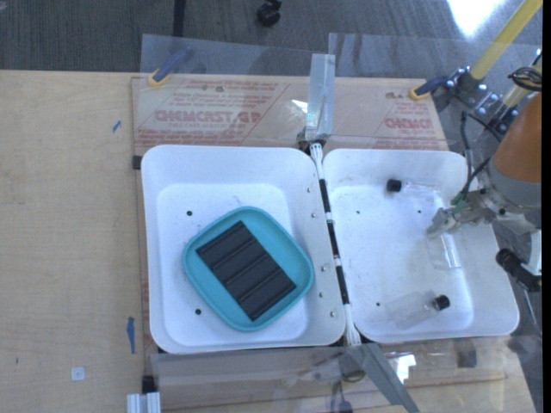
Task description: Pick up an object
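While the arm (pixel 521 144) reaches in over the right bin (pixel 370 312), I see its gripper (pixel 446 220) low above that bin's far-right part, the metal tips pointing toward the bin's middle. From my screen I cannot tell how far apart the tips stand, and I see nothing caught between them. Just below the tips, nearer the bin's front, lies a small clear tube (pixel 448 249), close to the gripper but apart from it. Farther toward the front edge from the gripper rests a clear vial with a black cap (pixel 417 307), lying on its side. Beyond the gripper toward the back wall, and a little toward the divider, sits another small black-capped piece (pixel 394 185). Well away from the gripper, across the divider, the left bin (pixel 164 231) holds a teal tray (pixel 205 292) with dark ribbed inserts (pixel 246 269), lying flat and turned at an angle.
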